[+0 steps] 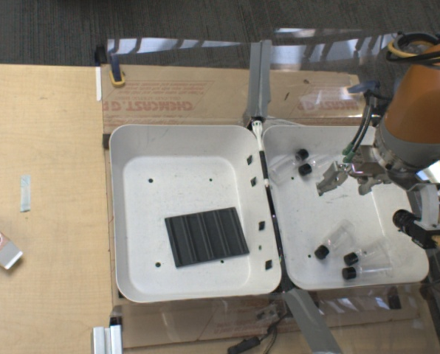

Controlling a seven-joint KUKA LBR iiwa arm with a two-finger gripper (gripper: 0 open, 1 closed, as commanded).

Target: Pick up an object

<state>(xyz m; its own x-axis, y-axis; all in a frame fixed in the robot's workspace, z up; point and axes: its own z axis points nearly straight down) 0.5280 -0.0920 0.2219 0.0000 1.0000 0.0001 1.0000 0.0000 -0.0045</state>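
A dark grey ribbed slab [207, 237] lies flat in the left bin [131, 198]. The right bin [397, 275] holds several small clear vials with black caps: two near its back left [303, 162] and three near its front [345, 260]. My gripper [347, 183] hangs over the middle of the right bin, between the two groups of vials. Its fingers [328, 182] are spread apart, so it is open, and nothing is between them. The orange band of the arm [419, 102] is above and to the right of it.
Brown cardboard [176, 98] lies behind the bins, and a grey metal bar [259, 80] runs back from the seam between them. On the wooden table at the left are a small pink and grey block [0, 245] and a thin grey strip [25, 194].
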